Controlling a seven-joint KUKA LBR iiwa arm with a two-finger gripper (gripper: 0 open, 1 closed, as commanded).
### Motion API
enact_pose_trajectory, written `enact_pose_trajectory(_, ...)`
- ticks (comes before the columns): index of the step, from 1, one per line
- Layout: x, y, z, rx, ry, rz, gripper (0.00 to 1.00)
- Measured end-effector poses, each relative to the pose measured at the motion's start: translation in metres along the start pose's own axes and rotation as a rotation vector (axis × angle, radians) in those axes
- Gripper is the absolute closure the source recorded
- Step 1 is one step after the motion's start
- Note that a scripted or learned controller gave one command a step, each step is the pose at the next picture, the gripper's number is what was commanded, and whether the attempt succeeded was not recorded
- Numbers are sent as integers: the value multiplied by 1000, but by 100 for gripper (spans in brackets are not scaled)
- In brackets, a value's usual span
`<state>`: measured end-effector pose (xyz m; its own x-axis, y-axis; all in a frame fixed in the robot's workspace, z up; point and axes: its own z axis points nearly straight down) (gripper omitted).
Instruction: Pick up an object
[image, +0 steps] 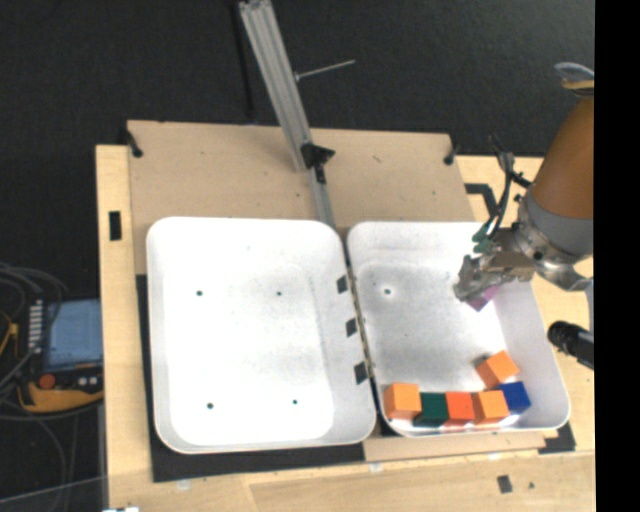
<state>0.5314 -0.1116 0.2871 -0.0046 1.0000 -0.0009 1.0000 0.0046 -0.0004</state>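
My gripper (480, 287) hangs over the right bin (400, 255), near its right wall, with the grey wrist and orange arm behind it at the right edge. A small purple block (483, 297) shows between the fingertips, and the fingers are shut on it. Along the bin's front wall lies a row of blocks: orange (403, 399), green (433, 407), red-orange (460, 405), orange (490, 405) and blue (516, 396). Another orange block (498, 367) lies tilted just behind the row's right end.
The left bin (250, 330) sits beside the right one, with clips between them. A slanted metal bar (290, 100) reaches in from the top to the bins' rear edge. A blue box and cables (70, 335) lie off the bench at left.
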Motion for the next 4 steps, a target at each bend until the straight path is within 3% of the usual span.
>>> enact_pose_trajectory(1,45,27,11,-2,-1,-1,100)
enact_pose_trajectory(4,180,67,31,-2,2,-2,100)
